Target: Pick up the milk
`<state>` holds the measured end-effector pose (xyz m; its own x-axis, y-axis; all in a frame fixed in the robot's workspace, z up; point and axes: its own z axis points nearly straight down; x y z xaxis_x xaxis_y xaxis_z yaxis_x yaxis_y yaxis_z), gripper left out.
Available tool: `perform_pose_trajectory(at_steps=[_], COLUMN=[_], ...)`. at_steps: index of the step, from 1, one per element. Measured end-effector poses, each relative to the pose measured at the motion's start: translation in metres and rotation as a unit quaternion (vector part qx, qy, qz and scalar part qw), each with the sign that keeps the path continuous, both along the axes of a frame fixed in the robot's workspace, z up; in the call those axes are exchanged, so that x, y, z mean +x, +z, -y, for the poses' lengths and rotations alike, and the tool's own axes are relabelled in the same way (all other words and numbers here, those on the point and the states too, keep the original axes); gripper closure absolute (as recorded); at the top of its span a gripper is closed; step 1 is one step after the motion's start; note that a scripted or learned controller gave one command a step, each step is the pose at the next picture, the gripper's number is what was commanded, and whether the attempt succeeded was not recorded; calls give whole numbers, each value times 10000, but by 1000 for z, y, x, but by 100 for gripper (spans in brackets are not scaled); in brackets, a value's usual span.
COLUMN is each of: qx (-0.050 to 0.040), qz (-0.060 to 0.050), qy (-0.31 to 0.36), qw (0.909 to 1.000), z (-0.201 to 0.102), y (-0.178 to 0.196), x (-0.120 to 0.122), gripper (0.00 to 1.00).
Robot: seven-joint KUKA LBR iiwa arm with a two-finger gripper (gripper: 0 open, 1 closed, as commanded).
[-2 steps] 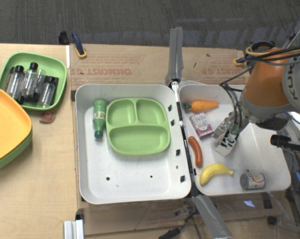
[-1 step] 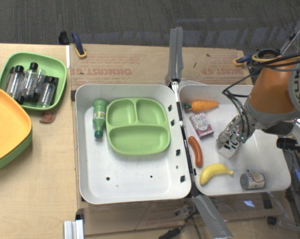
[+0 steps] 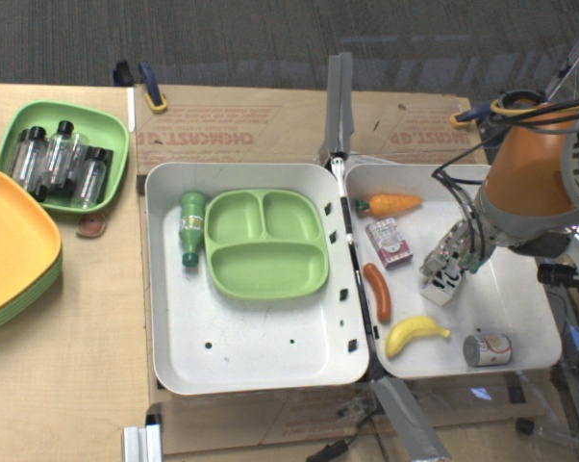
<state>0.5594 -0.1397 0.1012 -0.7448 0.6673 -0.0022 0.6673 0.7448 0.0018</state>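
Milk point(image 3: 389, 242): lying in bin, just left of hand point(image 3: 441, 283), not lifted. Hand: empty apparently; opening cannot be told. Grasp outstanding.

milk point(image 3: 389, 242) right of hot dog point(image 3: 377, 292)

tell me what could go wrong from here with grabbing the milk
The gripper sits to the right of the milk carton, so closing here would likely miss it. The hot dog and carrot lie close to the carton and could get bumped or grabbed instead.
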Motion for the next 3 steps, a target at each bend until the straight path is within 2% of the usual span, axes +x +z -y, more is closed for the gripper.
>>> perform_pose_trajectory(at_steps=[1,2,3], qx=[-4,-8,-3], qz=[-2,10,-8], qy=[664,2050,556], qw=[9978,9788,9985], z=[-30,-86,-46], y=[-9,91,79], x=[14,74,58], gripper=[100,100,100])
